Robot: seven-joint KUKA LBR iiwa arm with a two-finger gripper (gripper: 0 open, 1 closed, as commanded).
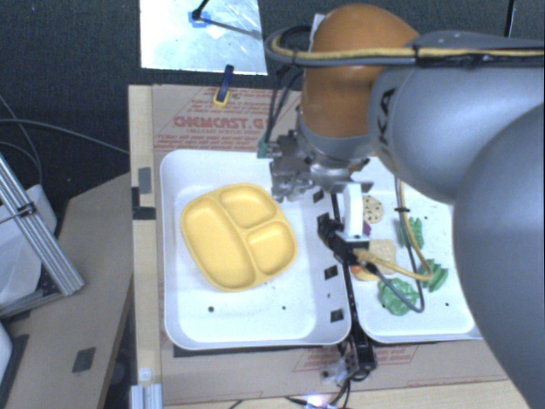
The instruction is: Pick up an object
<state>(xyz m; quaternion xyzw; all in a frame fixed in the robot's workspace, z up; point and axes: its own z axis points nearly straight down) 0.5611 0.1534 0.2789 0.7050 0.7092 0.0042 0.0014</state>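
Hanging over the upper right corner of the left bin (247,322): gripper (289,181), grey metal, below the arm's orange band. Whether it is spread or pressed together cannot be told, as the wrist above hides its tips.

Left bin, contents:
- Plate (238,237), yellow, three compartments. It lies flat in the upper middle of the bin, turned at an angle to the walls. Its upper right edge is just beside the gripper; whether they touch cannot be told.
- A few small dark specks on the white floor, near the front wall.

Right bin (443,318), contents, partly hidden by the arm:
- Green piece (398,295), crumpled in shape, toward the front.
- Second green piece (436,275), beside the first, nearer the right wall.
- Third green piece (415,228), slim, further back.
- Disc (371,204), pale and speckled, close to the wall shared with the left bin.
- Purple bit (369,220), touching the disc's lower edge.
- Tan piece (383,251), between the disc and the first green piece.

Under both bins: cardboard (213,122), brown with red lettering.
- On it, behind the left bin, a small blue and yellow item (225,86).

Behind the cardboard: foil sheet (200,24), shiny, on the dark floor.
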